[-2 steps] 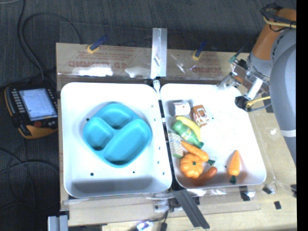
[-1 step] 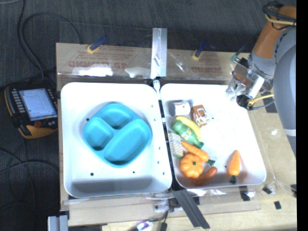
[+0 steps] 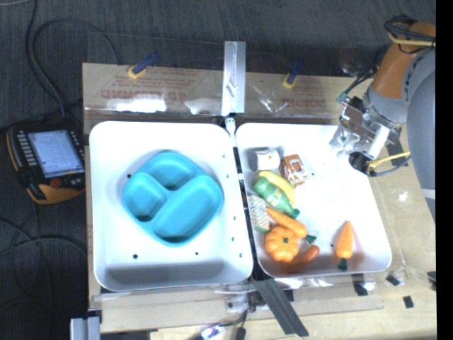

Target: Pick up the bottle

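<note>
The green bottle (image 3: pixel 276 197) lies on its side in the right bin (image 3: pixel 375 211), near that bin's left wall. A yellow banana (image 3: pixel 278 182) rests against its upper edge and an orange carrot (image 3: pixel 288 223) lies just below it. The gripper (image 3: pixel 352 145) hangs over the far right corner of the right bin, well to the right of the bottle and apart from it. Nothing shows in its grasp. The grey arm with its orange band (image 3: pixel 393 69) comes in from the upper right.
The right bin also holds a small pumpkin (image 3: pixel 282 246), a second carrot (image 3: pixel 344 242), a brown box (image 3: pixel 294 168) and a pale block (image 3: pixel 267 158). A blue divided plate (image 3: pixel 172 195) fills the left bin (image 3: pixel 106 246). A teach pendant (image 3: pixel 46 158) sits off the bench's left.
</note>
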`<action>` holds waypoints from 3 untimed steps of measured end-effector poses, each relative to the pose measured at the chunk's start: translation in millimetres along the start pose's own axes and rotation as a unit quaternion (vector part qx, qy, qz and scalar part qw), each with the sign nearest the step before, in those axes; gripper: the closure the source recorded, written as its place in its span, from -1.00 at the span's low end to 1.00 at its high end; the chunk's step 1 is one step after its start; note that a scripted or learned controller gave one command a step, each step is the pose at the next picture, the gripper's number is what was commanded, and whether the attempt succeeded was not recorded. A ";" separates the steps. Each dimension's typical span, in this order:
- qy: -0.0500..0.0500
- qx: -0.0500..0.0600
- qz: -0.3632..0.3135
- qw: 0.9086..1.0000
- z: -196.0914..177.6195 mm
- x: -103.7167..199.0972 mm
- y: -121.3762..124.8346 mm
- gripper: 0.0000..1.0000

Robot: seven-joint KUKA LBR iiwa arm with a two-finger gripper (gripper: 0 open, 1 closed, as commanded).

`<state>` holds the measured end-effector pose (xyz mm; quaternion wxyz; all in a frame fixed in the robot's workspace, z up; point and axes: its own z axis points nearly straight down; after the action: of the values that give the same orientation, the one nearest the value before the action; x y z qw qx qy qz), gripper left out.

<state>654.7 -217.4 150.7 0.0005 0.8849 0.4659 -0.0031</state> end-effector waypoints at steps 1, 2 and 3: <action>0.001 0.000 0.099 0.995 -108.7 -6.3 -40.6 1.00; 0.001 0.000 0.219 0.976 -154.2 -49.3 -65.8 1.00; 0.001 0.000 0.219 0.976 -154.2 -49.3 -65.8 -1.00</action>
<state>573.3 -220.3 305.3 0.0005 0.9655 0.2605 -0.0023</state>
